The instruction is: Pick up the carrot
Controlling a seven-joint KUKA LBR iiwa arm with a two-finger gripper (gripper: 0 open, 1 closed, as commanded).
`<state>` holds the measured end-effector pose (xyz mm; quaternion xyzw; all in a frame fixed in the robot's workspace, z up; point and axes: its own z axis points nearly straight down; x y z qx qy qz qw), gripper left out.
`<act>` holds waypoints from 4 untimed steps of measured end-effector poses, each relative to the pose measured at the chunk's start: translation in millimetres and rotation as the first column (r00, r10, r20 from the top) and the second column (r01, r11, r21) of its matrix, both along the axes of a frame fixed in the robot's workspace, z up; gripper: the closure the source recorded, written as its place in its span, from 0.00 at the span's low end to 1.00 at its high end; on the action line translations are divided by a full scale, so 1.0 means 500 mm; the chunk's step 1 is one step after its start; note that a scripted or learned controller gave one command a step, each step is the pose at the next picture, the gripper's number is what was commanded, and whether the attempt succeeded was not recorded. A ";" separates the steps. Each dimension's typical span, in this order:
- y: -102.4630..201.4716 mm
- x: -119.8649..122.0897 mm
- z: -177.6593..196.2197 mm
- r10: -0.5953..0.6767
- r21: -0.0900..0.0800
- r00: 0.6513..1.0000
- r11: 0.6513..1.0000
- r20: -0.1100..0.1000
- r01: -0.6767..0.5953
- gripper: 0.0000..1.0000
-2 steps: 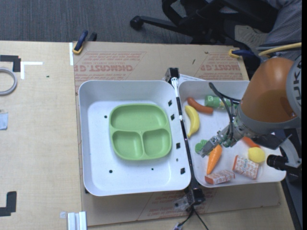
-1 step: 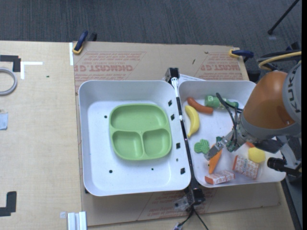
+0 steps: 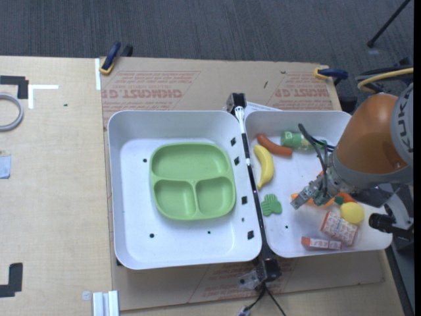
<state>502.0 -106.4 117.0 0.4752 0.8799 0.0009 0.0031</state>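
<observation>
Carrot (image 3: 274, 147) lies at right bin's (image 3: 287, 237) far edge, beside banana (image 3: 264, 165). Hand (image 3: 308, 197) hangs low mid-bin, well short of it; finger spread impossible to tell.

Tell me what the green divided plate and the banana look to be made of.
Green divided plate: likely molded plastic, matte with a soft sheen, uniform colour and rounded compartment walls. Banana: probably toy plastic, smooth, evenly yellow, with no spots or bruising.

My arm (image 3: 385, 143) is grey with a broad rounded orange band; black cables loop beside my small metallic gripper (image 3: 308, 196)
</observation>
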 end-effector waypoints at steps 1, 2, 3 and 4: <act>0.000 0.000 0.000 -0.001 0.000 1.000 1.000 0.000 0.001 0.00; 0.015 0.095 0.069 0.140 0.000 0.990 0.990 -0.005 -0.140 0.00; -0.010 -0.008 -0.050 -0.125 0.001 0.992 0.992 -0.006 0.125 0.00; -0.063 0.012 -0.049 0.097 0.000 0.995 0.995 -0.004 -0.097 0.00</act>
